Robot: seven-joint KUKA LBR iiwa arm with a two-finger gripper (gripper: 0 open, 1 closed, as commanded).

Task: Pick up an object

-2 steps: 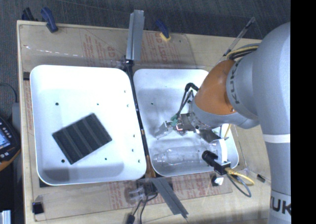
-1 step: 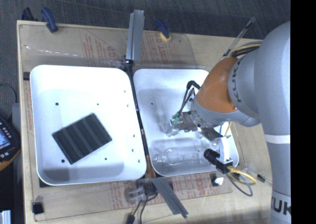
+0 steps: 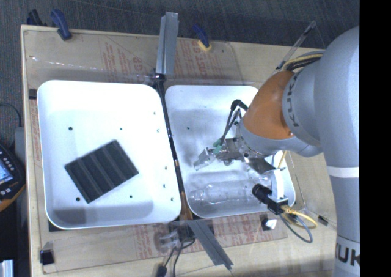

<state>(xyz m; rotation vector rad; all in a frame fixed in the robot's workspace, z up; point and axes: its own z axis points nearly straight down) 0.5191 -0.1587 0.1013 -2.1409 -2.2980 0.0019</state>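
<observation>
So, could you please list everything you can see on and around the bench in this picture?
Shallow white plastic bins: two, white, side by side on the bench, left and right.
Ridged dark grey rectangular panel: one, dark grey, lying flat in the left bin, turned at an angle.
Clear plastic bottle: one, transparent, lying on its side along the near wall of the right bin.
Blue spring clamps: two, blue, on the bench's far edge, left and middle.
Wooden bench top: one, light tan, under both bins.
Two-finger gripper: one, metallic, low over the middle of the right bin, above the bottle.
Robot arm: one, grey with an orange band, reaching in from the right.
</observation>
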